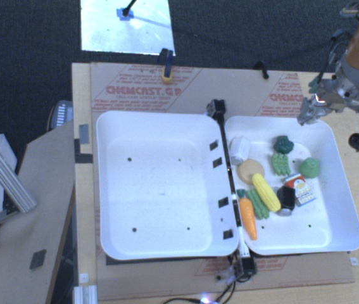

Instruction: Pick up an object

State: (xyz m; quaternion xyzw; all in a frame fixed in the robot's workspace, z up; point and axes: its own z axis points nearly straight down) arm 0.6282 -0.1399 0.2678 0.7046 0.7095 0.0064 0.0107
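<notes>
Arm enters from the right; gripper (308, 114) hangs over the far rim of the right bin (340, 233), nothing seen between its tips; whether it is apart or together, cannot tell at this size. All the pickable things lie in the right bin, clustered toward its left and middle: corn cob (265, 192), carrot (247, 218) beside the divider, green ball (309, 167), dark green broccoli piece (283, 144), tan round piece (251, 169), small carton (300, 189). Left bin (160, 182) holds nothing to take. Judgement: these look like light, stiff plastic play food, smooth and likely slippery. The corn seems easiest, gripped across its narrow middle; the ball would likely roll.
</notes>
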